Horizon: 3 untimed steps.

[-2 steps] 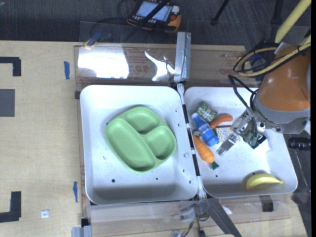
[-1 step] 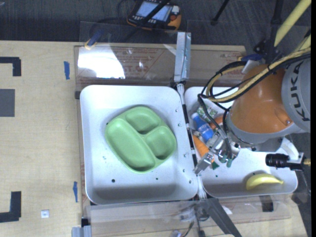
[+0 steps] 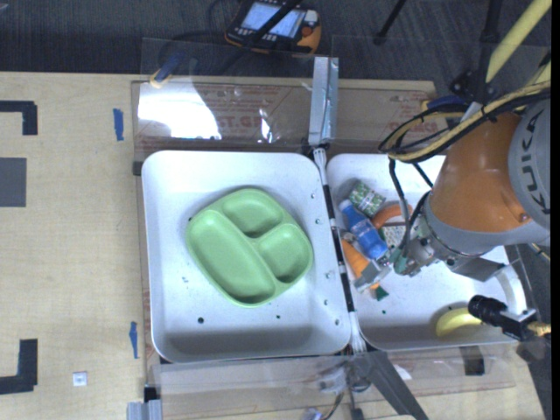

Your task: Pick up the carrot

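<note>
Carrot (image 3: 357, 254) crowded against right bin's (image 3: 411, 322) left wall among clutter, gripper (image 3: 395, 263) low just beside it, finger state unclear.

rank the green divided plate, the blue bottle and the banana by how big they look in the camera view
1. green divided plate, by far the largest, spanning much of the left bin.
2. blue bottle and banana in the right bin: they look about alike, and the arm covers part of each, so I would not rank them.
</note>
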Each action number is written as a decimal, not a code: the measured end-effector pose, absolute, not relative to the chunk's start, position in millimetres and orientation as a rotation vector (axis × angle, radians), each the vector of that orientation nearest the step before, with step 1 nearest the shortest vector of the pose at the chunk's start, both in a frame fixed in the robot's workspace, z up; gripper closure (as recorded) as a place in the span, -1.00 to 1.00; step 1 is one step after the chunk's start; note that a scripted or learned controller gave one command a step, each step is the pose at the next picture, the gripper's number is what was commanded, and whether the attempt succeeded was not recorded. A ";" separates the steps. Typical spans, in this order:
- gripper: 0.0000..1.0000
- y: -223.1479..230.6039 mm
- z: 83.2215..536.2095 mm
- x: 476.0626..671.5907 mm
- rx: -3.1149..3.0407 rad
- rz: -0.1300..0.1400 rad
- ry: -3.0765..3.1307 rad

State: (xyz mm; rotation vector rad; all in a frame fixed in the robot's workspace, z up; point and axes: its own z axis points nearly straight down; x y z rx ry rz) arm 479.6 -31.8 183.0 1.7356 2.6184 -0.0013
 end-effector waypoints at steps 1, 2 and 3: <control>1.00 -31.9 191.6 480.9 1.735 -0.001 2.617; -1.00 -31.8 191.6 480.9 1.735 -0.001 2.617; -1.00 -62.3 183.1 479.5 1.797 -0.002 2.581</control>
